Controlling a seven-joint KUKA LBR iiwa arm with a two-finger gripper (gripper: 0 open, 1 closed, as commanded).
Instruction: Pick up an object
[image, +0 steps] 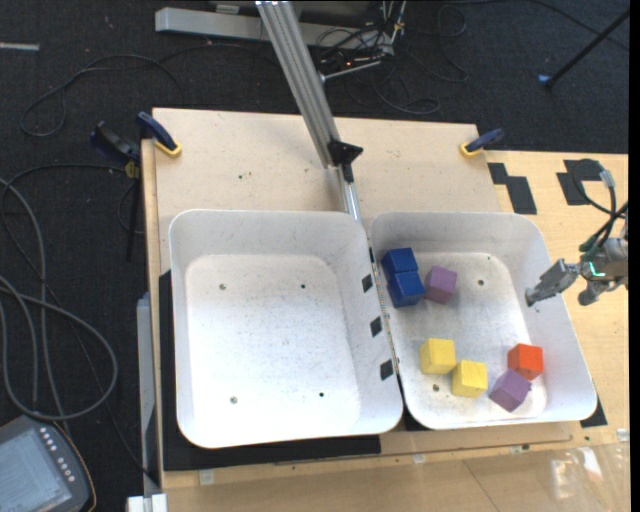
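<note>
Gripper (548, 287) hovering at the right bin's (500, 228) outer rim, nothing in it; how its jaws stand, I cannot tell. I'd call this the approach. Nearest, inward and toward the front: orange cube (526, 359). Next I must swing over it and descend.

Tool (550, 283) at the right bin's (560, 262) right rim. Blue block (403, 276) by its left wall. Orange cube (526, 359) near its right wall.
</note>
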